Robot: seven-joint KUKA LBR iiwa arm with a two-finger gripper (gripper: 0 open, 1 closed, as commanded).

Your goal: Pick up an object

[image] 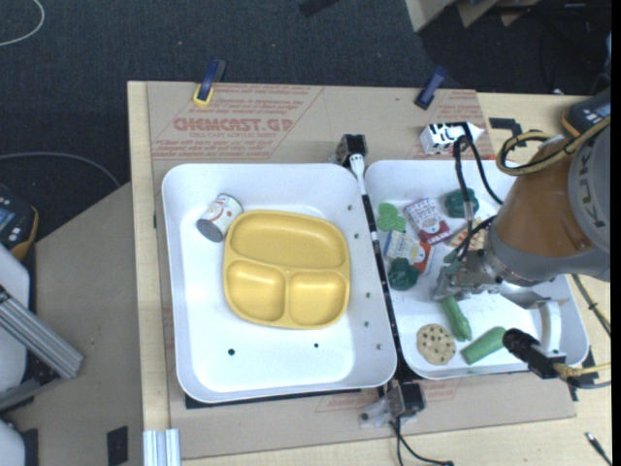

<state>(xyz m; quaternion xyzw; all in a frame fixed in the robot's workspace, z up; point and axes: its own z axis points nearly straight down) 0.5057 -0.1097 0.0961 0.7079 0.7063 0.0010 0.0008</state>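
Pincer (pixel 454 284) hangs low in the right bin (pixel 572 330), right over the upper end of a green pickle (pixel 456 316) whose long axis runs down-right (can't tell how wide it's set).

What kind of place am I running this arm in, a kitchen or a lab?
Most likely a robotics lab: two white bins sit on a clamped cardboard sheet over dark carpet, with cables trailing around. The yellow divided plate and cookie look like toy props.

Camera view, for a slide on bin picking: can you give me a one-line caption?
KUKA arm's tool low in the right bin among small items; yellow divided plate in the left bin.
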